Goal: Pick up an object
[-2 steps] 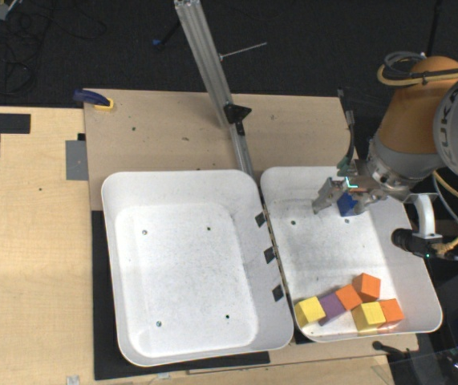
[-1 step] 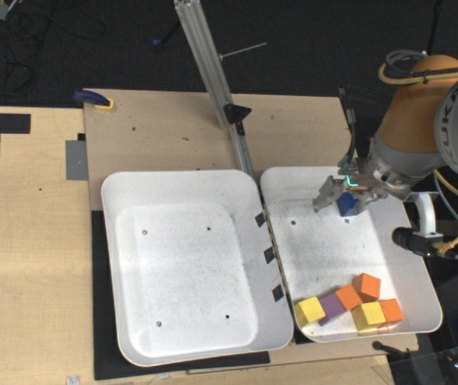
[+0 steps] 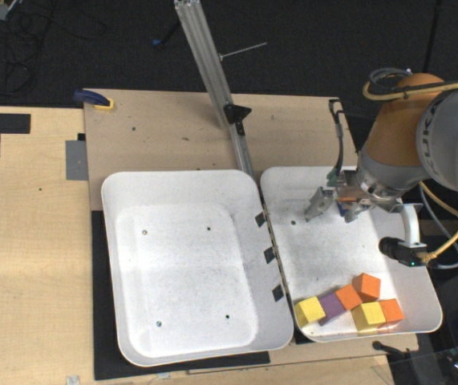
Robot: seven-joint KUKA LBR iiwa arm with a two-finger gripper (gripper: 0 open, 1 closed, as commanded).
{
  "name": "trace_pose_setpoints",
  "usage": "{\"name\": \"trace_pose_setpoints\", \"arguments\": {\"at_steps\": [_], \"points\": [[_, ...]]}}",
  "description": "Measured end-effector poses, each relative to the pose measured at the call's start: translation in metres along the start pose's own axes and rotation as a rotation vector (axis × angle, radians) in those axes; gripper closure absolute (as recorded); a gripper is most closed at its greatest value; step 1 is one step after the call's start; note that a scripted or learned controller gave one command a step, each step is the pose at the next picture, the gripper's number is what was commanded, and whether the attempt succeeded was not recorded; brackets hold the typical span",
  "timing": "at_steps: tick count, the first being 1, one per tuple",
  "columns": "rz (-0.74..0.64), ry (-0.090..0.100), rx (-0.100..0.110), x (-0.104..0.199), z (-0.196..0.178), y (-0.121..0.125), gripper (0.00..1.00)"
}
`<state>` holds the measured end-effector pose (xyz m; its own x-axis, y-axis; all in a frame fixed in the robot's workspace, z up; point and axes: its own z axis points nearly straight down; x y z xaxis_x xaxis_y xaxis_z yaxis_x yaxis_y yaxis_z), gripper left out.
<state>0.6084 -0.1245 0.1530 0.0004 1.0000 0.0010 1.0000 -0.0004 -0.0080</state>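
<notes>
A cluster of small blocks lies in the front corner of the right bin (image 3: 313,247): a yellow block (image 3: 310,310), a purple block (image 3: 332,309), orange blocks (image 3: 366,285) and another yellow block (image 3: 368,316) among them. My gripper (image 3: 333,206) hangs over the back half of that bin, well behind the blocks. Its grey fingers (image 3: 318,205) stand apart, open, with nothing between them. The orange-banded arm (image 3: 401,139) reaches in from the right.
The left bin (image 3: 180,263) sits beside the right one, with black clips (image 3: 267,253) along the shared rim. A slanted aluminium rail (image 3: 212,70) rises behind the bins. A cable and a black connector (image 3: 405,251) hang at the right bin's right edge.
</notes>
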Motion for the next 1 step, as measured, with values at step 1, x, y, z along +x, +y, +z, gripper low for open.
{"name": "trace_pose_setpoints", "arguments": {"at_steps": [1], "points": [[0.001,0.001,0.001,0.0016,0.0438,-0.0016,0.00]]}}
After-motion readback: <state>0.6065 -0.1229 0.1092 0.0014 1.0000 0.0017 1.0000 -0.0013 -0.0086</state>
